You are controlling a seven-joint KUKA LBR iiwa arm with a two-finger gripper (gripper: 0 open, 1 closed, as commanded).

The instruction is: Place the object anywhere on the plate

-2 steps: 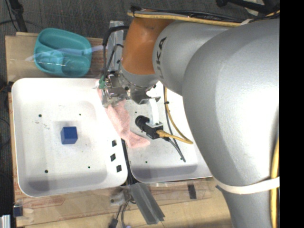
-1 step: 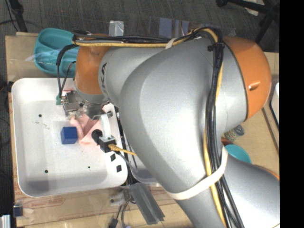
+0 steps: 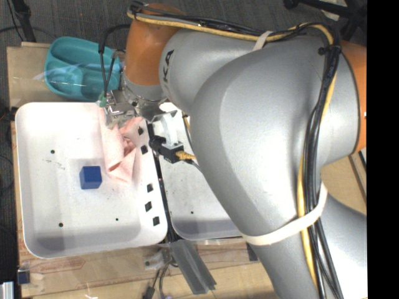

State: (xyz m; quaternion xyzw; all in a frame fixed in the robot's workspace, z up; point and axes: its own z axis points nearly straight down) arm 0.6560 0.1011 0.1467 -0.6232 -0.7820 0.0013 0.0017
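Claw [image 3: 118, 114] hanging over the left bin [image 3: 37, 123], on a pink cloth [image 3: 121, 151].
I cannot tell its state (wrist is hiding it); the limp cloth may be slipping free, or snagging the blue cube [image 3: 91, 177].

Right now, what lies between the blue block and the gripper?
In the camera view, a pink cloth hangs between the blue block and the gripper, over the left bin's floor.

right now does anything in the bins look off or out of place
The pink cloth hangs crumpled below the gripper, draped over the left bin's right side. The blue cube sits apart on the bin floor. A teal scoop lies outside, behind the bin.
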